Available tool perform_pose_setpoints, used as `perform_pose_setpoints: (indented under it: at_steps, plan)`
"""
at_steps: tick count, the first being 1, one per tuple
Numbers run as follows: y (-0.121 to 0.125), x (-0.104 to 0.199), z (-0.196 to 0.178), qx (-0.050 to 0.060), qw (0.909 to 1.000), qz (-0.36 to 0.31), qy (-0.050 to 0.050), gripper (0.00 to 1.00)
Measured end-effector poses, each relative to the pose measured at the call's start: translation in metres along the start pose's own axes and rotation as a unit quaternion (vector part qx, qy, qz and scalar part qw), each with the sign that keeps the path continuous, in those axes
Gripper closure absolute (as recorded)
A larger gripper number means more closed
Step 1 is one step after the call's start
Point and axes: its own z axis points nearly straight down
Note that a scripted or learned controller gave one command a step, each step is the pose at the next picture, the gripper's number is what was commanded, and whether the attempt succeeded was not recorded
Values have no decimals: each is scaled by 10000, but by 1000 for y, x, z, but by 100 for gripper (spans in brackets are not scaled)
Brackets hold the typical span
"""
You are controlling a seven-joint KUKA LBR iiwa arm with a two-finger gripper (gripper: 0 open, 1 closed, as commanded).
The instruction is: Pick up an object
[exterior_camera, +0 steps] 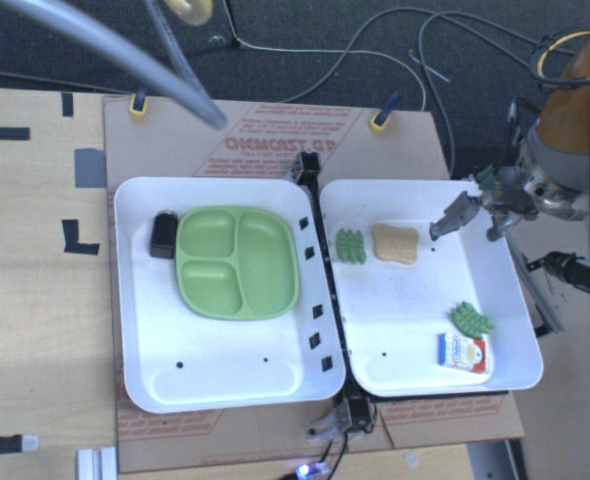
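Objects: bread slice [395,245], green pieces, small carton [464,352] in right bin [495,268].
Claw [470,220]: fingers spread, holding nothing, over right bin's far edge.

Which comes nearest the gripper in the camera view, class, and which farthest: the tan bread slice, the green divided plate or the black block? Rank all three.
From the gripper, at the right bin's upper right:
1. Tan bread slice, right bin, upper middle.
2. Green divided plate, left bin's centre.
3. Black block, left of the plate.
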Motion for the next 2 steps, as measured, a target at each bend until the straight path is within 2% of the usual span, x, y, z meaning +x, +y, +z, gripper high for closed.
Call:
perform_pose_setpoints:
  at_steps: [1,2]
  plan:
    - [2,0,-5,-51,10000,-13,-11,0]
    - [2,1,38,-28,10000,-13,-9,0]
